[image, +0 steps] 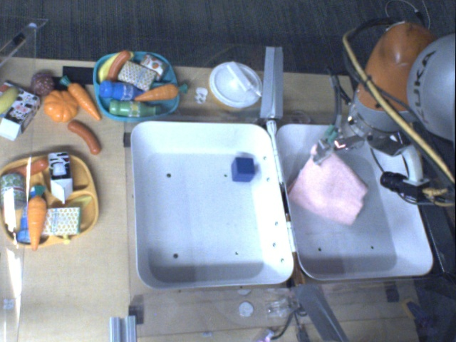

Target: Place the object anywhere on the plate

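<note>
Camera view: the hand (329, 150) hovered at the pink cloth's (329, 188) upper corner in the right bin (406, 255); its state was unclear. Left of the cloth sat a blue cube (244, 168).

The left bin (199, 262) has lots of open floor. Just one small blue block (244, 168) sits in it, near the top right corner, so a hand could go almost anywhere there. The right bin (370, 262) is more crowded. A pink cloth (329, 189) covers its upper left part, and the arm (399, 70) hangs over the top (right above the cloth's corner). The bottom half of that bin is open. A wall (281, 191) stands between the bins.
</note>
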You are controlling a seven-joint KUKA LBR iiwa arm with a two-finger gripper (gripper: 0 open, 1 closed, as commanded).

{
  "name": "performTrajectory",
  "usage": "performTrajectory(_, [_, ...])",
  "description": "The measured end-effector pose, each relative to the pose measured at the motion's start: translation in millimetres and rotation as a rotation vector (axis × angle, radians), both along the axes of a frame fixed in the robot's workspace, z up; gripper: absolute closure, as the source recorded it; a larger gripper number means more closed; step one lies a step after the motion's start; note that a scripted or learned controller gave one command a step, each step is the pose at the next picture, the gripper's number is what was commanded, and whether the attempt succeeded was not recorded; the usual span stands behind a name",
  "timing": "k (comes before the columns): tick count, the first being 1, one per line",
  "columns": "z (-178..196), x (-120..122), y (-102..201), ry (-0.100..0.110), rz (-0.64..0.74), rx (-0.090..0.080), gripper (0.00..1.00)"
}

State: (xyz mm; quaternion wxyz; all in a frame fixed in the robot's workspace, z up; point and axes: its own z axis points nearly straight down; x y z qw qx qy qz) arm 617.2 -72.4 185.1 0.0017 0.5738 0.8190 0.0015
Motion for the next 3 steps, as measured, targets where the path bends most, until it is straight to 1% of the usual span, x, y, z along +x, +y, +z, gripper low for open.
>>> performTrajectory(1, [40,2,2,0.0,0.007,-0.001,1.0])
performTrajectory(2, [51,-12,51,0.0,0.41,-0.001,1.0])
performTrajectory(3, [49,-25,91,0.0,0.811,-0.002,1.0])
